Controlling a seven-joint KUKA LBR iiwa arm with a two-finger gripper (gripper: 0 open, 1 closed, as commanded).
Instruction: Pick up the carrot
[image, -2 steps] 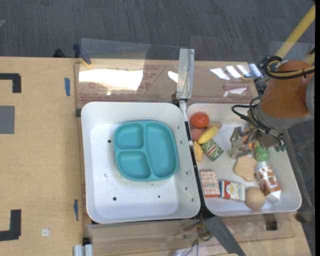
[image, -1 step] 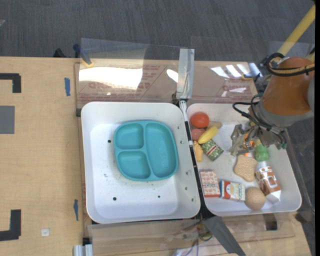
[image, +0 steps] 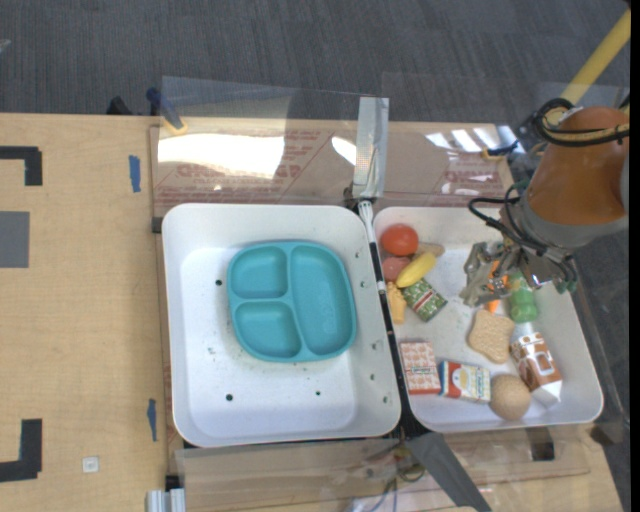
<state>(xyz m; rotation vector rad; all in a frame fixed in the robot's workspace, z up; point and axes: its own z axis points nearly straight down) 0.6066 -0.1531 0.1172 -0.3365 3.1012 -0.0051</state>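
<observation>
Lying beneath the pincer (image: 497, 283), small orange carrot (image: 494, 293), green top, grip state unclear

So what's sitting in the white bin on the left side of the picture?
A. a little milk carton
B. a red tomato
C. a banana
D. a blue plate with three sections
D: the left bin holds a blue divided plate with three compartments, while the tomato, banana and small carton all lie in the right bin.
</observation>
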